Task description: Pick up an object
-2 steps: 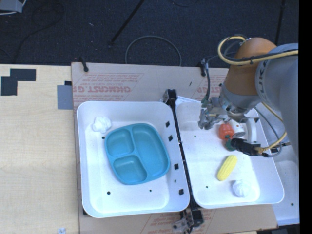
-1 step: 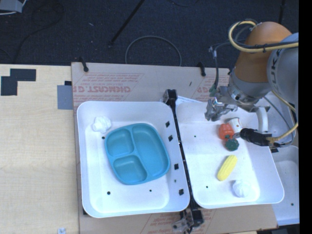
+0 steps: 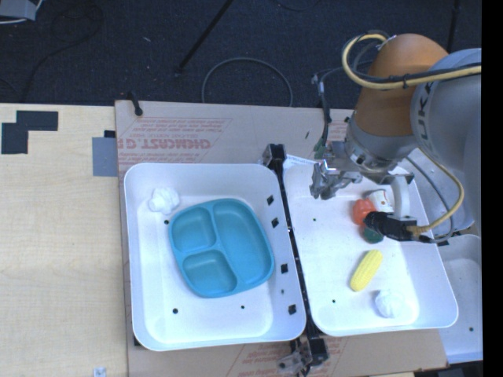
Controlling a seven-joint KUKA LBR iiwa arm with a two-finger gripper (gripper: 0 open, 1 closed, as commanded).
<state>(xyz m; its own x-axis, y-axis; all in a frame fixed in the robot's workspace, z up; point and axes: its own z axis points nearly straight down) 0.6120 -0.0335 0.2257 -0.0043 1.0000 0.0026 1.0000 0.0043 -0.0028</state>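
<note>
Bench carries two white bins; claw [image 3: 328, 181] hangs over right bin [image 3: 330, 289], finger state unclear, nothing visibly gripped. Corn [image 3: 366, 269] ungrasped; pick judged pending.

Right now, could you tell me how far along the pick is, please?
Nothing looks picked yet. The corn, the orange item and a white lump lie in the right bin. The gripper sits over that bin's far left corner, apart from them. The whole grasp remains.
</note>
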